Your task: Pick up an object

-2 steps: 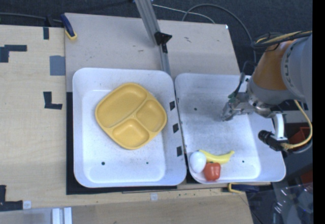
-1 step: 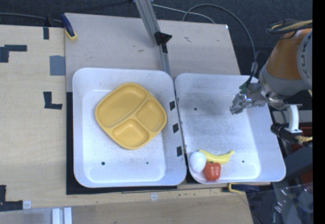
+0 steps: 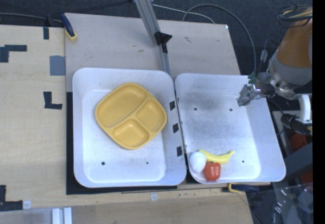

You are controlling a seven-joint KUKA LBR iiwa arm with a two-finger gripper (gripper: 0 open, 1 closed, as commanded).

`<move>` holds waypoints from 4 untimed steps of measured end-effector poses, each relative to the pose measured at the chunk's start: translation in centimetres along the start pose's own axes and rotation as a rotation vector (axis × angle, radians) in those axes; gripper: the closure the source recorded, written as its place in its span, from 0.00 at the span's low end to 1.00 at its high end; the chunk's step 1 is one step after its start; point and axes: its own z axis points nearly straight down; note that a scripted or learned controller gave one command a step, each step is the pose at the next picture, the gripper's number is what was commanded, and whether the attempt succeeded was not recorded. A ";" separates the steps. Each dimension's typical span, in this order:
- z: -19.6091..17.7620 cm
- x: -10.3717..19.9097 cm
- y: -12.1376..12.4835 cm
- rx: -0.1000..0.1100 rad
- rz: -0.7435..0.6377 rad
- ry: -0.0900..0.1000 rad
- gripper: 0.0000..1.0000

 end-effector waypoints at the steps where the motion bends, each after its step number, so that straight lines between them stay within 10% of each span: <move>1: -0.9 4.5 0.9 0.004 -0.004 0.003 1.00; 4: -0.8 19.9 3.4 0.006 -0.004 0.002 1.00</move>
